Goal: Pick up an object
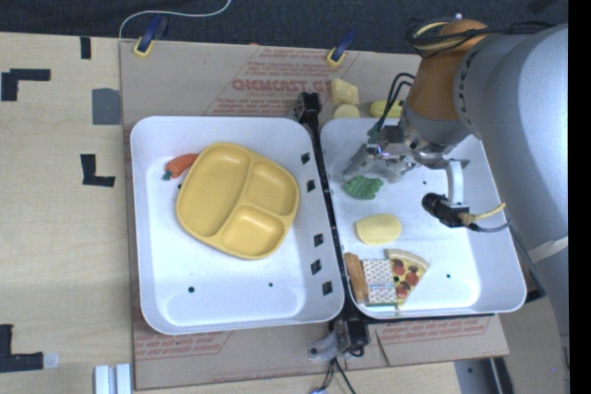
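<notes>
Two shallow white bins sit side by side on a sheet of brown cardboard (277, 78) laid over the wooden bench. The left bin (157, 291) holds a yellow divided plate (238, 199) with three compartments, lying tilted toward its far-left part, and an orange carrot-like toy (181, 164) pokes out from under the plate's far-left edge, touching it. The right bin (480, 281) holds the rest of the toy food: a green leafy piece (363, 187) near the bin's far-left area, a pale yellow oval piece (379, 229) just nearer than it, and a pizza slice (406, 270) beside a wrapped, patterned packet (373, 281) in the near-left corner, the two touching. Two small yellow pieces (344, 93) rest on the cardboard just beyond the right bin's far edge. The grey arm with its orange band (439, 78) reaches in from the right, and the gripper (369, 163) is low over the far-left part of the right bin, directly above the green leafy piece and just about touching it. Whether the claw is spread or pressed together cannot be told at this angle, and no object is visibly held. A black cable fitting (443, 209) hangs from the wrist over the middle of the right bin.
</notes>
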You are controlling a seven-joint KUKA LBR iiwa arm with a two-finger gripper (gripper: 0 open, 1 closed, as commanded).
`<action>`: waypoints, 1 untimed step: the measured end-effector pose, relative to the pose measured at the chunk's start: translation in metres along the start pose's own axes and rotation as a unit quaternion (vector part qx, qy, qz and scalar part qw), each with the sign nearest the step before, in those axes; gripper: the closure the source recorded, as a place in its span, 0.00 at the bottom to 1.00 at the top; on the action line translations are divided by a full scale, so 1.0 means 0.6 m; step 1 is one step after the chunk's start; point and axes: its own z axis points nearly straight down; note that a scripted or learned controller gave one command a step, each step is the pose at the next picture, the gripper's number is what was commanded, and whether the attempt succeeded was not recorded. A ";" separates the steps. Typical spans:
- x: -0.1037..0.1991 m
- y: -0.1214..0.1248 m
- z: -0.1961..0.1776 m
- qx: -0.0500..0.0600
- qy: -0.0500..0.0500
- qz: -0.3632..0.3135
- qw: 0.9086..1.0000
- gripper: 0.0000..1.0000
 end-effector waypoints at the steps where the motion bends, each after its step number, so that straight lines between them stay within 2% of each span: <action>1: 0.077 0.056 -0.174 -0.012 0.001 -0.004 1.000 0.00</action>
